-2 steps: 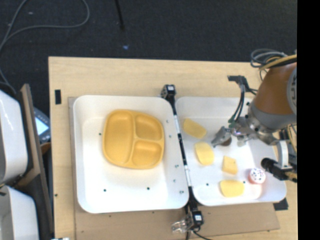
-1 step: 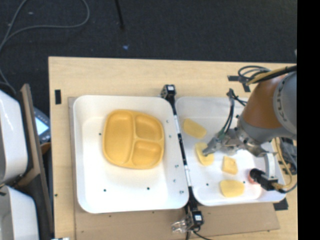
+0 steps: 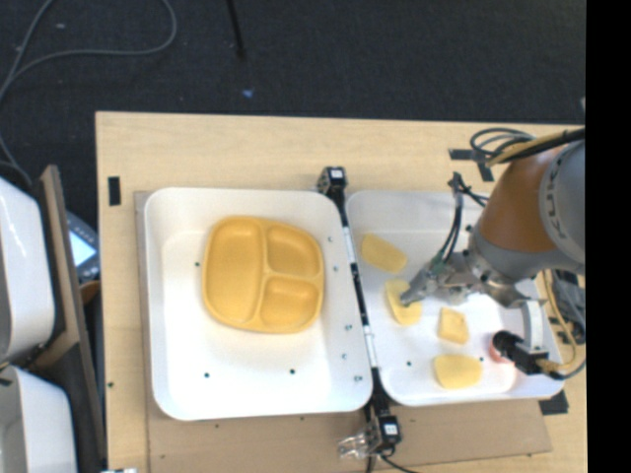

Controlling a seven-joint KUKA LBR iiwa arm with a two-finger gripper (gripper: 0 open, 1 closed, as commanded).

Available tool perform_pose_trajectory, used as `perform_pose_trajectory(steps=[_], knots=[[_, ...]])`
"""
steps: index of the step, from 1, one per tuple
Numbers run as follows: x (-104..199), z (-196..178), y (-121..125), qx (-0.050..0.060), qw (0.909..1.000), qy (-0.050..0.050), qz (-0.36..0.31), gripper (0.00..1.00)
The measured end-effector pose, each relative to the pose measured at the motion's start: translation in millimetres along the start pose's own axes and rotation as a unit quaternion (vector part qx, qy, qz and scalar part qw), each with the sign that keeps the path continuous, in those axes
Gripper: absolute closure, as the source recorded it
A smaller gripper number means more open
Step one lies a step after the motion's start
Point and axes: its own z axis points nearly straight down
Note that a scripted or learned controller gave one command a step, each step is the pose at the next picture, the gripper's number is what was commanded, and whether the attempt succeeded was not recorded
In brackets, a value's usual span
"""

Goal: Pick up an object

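Currently the two-finger gripper (image 3: 419,291) sits low in the right shallow white bin (image 3: 414,207), tips at the yellow foam chunk (image 3: 402,304) near that bin's left wall; can't tell the jaw state. Three similar yellow pieces lie in the same bin: upper (image 3: 382,253), middle (image 3: 453,325), bottom (image 3: 457,371). Left of it, the other white bin (image 3: 177,382) holds a yellow three-compartment plastic plate (image 3: 262,273).

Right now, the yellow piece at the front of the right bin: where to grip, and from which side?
Probably from straight above, closing across the short width of the yellow piece. It lies flat and wider than deep, apart from the other pieces. The right bin's front wall sits close, so low approaches look cramped.
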Motion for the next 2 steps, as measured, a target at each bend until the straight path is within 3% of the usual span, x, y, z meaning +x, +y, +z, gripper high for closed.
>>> perform_pose_trajectory(steps=[1,2], knots=[[-0.5,-11.2,0.9,-0.001,1.0000,0.000,0.001,1.00],[-6.3,-72.8,-0.3,-0.001,1.0000,-0.001,0.000,1.00]])
